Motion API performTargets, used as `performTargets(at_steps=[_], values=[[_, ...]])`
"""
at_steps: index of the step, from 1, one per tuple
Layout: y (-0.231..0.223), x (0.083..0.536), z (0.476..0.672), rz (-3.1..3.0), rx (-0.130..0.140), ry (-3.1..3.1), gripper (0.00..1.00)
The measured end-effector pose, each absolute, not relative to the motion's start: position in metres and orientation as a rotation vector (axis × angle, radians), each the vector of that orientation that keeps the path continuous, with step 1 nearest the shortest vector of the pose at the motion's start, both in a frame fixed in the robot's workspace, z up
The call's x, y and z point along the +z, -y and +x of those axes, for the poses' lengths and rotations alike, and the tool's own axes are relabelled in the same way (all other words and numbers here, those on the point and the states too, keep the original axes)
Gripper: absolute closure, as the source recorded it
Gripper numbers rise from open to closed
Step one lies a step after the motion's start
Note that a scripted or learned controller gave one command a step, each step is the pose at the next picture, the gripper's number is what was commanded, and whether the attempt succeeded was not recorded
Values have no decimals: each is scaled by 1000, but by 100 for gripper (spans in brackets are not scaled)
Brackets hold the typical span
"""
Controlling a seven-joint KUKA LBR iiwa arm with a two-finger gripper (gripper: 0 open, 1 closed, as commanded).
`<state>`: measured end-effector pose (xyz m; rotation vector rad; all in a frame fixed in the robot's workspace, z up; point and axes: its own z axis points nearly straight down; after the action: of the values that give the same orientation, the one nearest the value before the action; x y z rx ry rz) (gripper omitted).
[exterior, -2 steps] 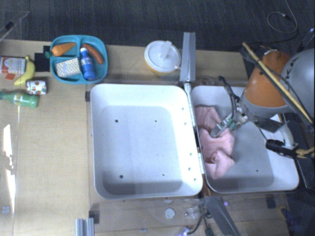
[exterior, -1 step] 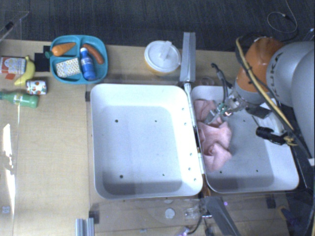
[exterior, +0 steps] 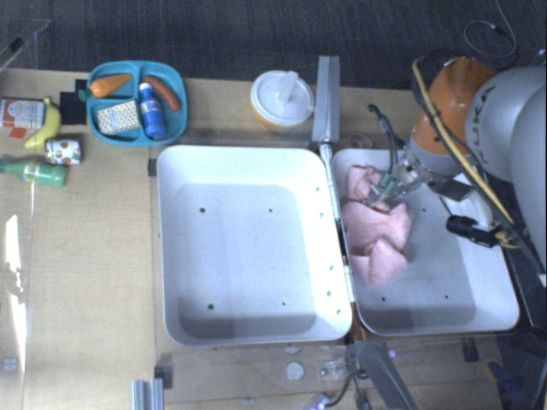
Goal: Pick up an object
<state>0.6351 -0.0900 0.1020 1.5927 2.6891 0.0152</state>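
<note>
1 pink cloth [exterior: 376, 233] lies crumpled along the left side of the right bin [exterior: 479, 314], likely light, soft and limp, best pinched at a raised fold, where the tool [exterior: 386, 188] hovers, its state unreadable.

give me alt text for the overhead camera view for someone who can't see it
A grey robot arm's gripper reaches down onto a crumpled pink cloth in the right white bin. Beside it sits the left white bin.
</note>
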Motion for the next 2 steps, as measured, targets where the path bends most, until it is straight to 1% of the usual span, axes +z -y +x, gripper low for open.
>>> performTargets(at_steps=[1,2], values=[[90,102,635,1593,15,-2689,0],[89,113,637,1585,19,-2688,100]])
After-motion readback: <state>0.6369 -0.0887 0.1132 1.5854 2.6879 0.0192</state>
